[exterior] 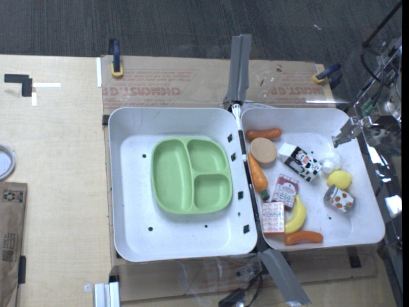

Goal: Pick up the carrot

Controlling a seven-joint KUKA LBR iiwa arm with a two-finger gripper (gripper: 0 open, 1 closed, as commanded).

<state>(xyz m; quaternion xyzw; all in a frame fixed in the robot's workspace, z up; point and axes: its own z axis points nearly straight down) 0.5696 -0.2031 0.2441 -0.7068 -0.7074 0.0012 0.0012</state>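
Note:
The carrot is orange with a small green end. It lies lengthwise along the left wall of the right bin, just below a round tan bun. My gripper hangs over the right bin's far right corner, well to the right of the carrot, with nothing seen in it. The arm comes in from the right edge behind it.
Also in the right bin are two orange-red sausages, a banana, two pink cartons, a black-and-white carton, a lemon and a small can. The left bin holds a green divided plate.

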